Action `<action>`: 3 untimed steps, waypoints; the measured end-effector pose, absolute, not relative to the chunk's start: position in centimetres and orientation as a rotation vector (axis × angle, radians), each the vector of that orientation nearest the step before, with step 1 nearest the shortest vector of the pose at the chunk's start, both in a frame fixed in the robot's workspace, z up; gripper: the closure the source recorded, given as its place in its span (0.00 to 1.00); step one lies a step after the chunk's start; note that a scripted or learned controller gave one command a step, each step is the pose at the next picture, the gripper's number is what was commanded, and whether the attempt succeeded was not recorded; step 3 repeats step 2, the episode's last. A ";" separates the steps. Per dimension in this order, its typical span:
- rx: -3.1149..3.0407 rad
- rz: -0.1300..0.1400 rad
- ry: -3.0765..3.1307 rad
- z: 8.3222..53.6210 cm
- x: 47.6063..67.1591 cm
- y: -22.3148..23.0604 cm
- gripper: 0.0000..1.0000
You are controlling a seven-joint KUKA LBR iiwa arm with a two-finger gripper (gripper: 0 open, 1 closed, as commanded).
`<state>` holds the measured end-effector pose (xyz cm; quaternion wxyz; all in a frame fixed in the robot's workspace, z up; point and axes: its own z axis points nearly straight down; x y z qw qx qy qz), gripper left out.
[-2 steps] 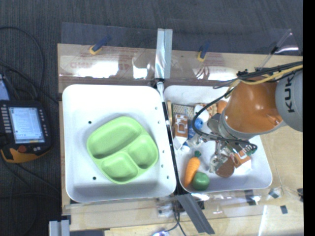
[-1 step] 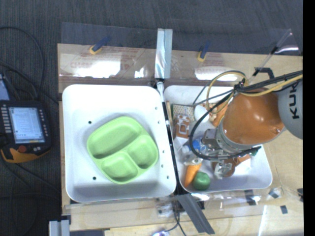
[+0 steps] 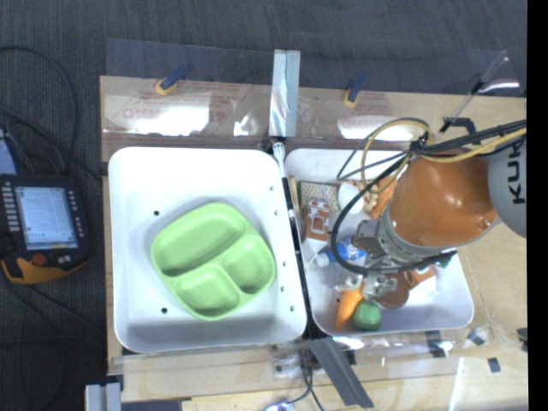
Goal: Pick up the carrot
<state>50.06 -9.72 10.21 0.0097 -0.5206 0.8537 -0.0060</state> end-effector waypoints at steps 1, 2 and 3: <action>-1.541 0.002 2.731 18.6 48.4 -0.9 1.00; -1.955 0.004 2.456 19.6 48.4 2.0 1.00; -1.955 0.004 2.456 19.6 48.4 2.0 1.00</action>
